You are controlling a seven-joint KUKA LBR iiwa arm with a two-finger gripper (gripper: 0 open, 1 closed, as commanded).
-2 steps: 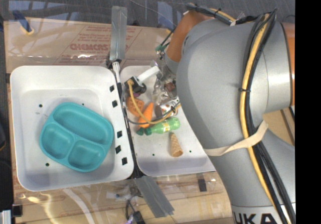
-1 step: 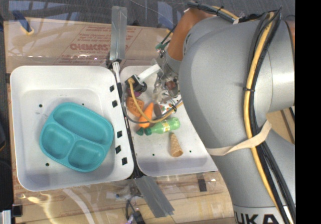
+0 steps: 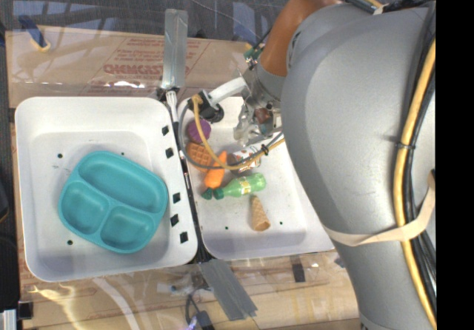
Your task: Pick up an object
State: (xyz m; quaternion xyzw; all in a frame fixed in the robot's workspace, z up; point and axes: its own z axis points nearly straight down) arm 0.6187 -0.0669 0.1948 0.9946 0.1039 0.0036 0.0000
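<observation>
Single fixed camera above bench point(image 3: 111, 55), slanted down, both bins.

The grey arm point(image 3: 355, 121) reaches in from the right, its bulky body covering much of that side. The orange band point(image 3: 285, 32) sits above the wrist, which bends downward. The gripper point(image 3: 250, 129) hangs low below it, pointing down and slightly leftward.
</observation>
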